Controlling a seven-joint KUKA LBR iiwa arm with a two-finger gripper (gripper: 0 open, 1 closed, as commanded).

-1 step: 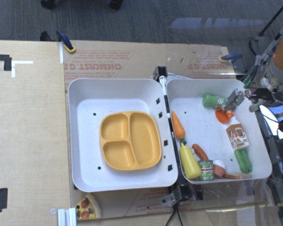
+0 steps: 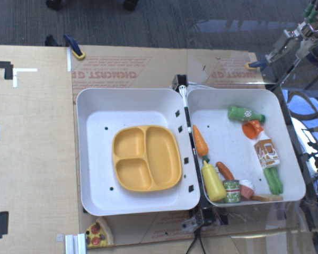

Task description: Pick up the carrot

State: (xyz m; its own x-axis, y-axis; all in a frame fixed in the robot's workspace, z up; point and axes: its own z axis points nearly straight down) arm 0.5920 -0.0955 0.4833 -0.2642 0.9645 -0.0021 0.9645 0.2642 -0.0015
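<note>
The worktop (image 2: pixel 32 142) is seen to carry two white bins side by side. In the left bin (image 2: pixel 90 157) a yellow three-part tray (image 2: pixel 147 157) is laid flat. In the right bin (image 2: pixel 228 136) the carrot (image 2: pixel 200 140) is found against the left wall, just beside the divider, its tip pointing up-left. Below it a yellow bottle (image 2: pixel 212 181) and a small can (image 2: pixel 231 191) are set near the front wall. A green bottle (image 2: pixel 246 114) lies toward the back, and a carton (image 2: pixel 266 153) toward the right. The pincer (image 2: pixel 302 36) is held off past the bins' far right corner, well apart from the carrot; whether it is open or closed cannot be told.
</note>
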